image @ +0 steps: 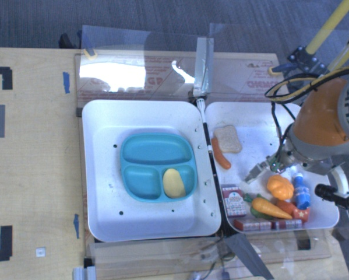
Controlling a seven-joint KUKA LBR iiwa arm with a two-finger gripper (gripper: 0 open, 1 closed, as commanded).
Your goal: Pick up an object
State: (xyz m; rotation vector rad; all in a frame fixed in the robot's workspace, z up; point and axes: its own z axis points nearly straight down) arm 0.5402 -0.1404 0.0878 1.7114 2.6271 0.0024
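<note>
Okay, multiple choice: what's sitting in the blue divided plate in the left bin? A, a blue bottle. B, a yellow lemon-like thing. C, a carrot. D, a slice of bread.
B: the yellow lemon-like thing lies in the lower right compartment of the blue plate.

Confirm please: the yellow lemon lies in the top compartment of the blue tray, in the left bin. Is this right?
Not quite. In the camera view the yellow lemon lies in the bottom right compartment of the blue tray, not the top one. The rest holds: the tray sits in the left bin.
</note>
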